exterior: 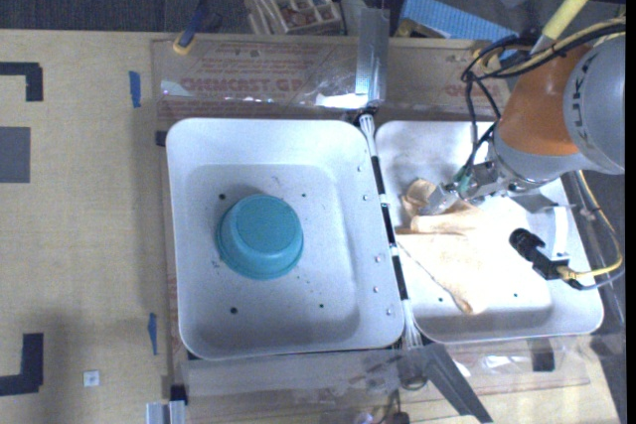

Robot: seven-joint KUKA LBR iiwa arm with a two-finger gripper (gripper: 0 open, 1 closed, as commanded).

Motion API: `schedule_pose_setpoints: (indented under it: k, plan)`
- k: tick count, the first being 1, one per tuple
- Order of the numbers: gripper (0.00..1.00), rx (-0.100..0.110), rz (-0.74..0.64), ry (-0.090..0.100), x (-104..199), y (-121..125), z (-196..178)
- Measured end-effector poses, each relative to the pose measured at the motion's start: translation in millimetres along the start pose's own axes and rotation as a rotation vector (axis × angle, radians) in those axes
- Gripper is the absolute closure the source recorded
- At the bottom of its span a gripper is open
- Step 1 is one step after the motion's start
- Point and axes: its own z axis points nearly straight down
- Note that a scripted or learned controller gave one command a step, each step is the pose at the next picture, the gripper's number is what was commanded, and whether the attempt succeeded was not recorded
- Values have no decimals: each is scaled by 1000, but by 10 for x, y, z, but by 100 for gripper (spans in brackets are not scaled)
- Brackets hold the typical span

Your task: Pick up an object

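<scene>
Gripper (455,191) hangs low over the right bin (497,329), near that bin's left wall and toward its far edge, with its tip at the upper end of a pale tan limp piece (444,259). From this angle it cannot be told whether the tool is open or closed, nor whether it has hold of the piece. The arm (542,109) comes in over the right bin's far right corner, its orange band uppermost and the grey link beyond it running off the right side. The wrist is bent down and to the left, so the tool points at a slant toward the wall shared by the two bins. The tan piece looks soft and cloth-like. It has a bunched lump just beside the tool, a flatter strip running along the left wall, and a narrower tail trailing toward the bin's near edge. It lies in the left half of the right bin, on a floor smeared faintly brown around it. The left bin (179,213) touches the right one along their common wall and holds a teal bowl (260,233), turned mouth down, a little left of its middle. Both bins rest on a light wooden bench (79,213), with a clear plastic sheet (248,82) lying along their far edges.
</scene>
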Motion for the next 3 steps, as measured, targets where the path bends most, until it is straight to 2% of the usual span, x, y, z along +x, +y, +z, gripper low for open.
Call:
schedule_pose_setpoints:
  k: [1,2,3]
  plan:
    - [0,7,63,-1,87,296,111]
    - [100,2,62,0,95,317,3]
    - [0,2,62,0,96,317,3]
